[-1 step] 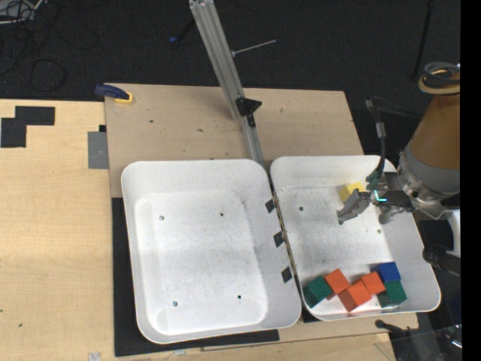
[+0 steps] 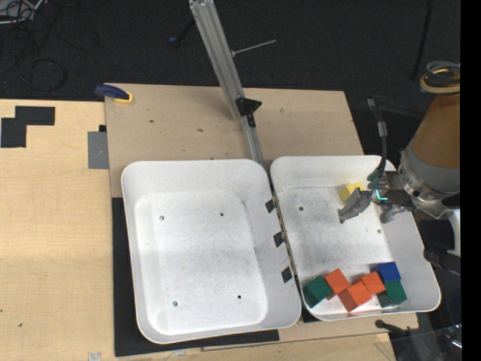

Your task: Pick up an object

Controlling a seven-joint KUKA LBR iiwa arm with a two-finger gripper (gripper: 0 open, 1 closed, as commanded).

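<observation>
A: Where is the two-finger hand (image 2: 370, 206) now?

B: Over the right-hand shallow white plastic bin (image 2: 316, 173), near its far right side, fingers spread wide with nothing between them.

A: And the nearest thing to take?

B: The small yellow block (image 2: 349, 192), just beside the hand on its far-left side. The heap of orange, green and blue blocks (image 2: 359, 285) lies well apart, at the bin's near edge. I'd judge the yellow one closest.
</observation>
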